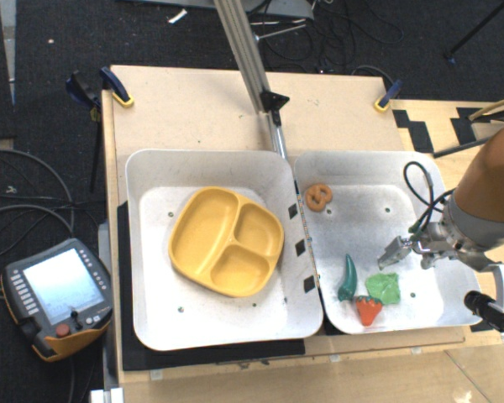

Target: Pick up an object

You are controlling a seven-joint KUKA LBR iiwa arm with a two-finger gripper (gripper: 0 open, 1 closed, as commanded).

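Note:
In the right bin (378, 196) lie a brown pretzel (318, 196) near the back left, a teal pepper (347, 278), a green leafy piece (384, 287) and a red fruit-shaped toy (368, 310) near the front. My gripper (392, 256) reaches in from the right, just above and to the right of the green piece. Its tip hangs close over the bin floor. Nothing shows in its grasp.
The left bin (151, 225) holds a yellow three-compartment plate (227, 240). A metal pole (245, 49) slants across the back of the bench. A black cable (420, 183) loops over the right bin's back right corner. A teach pendant (55, 296) sits left of the bench.

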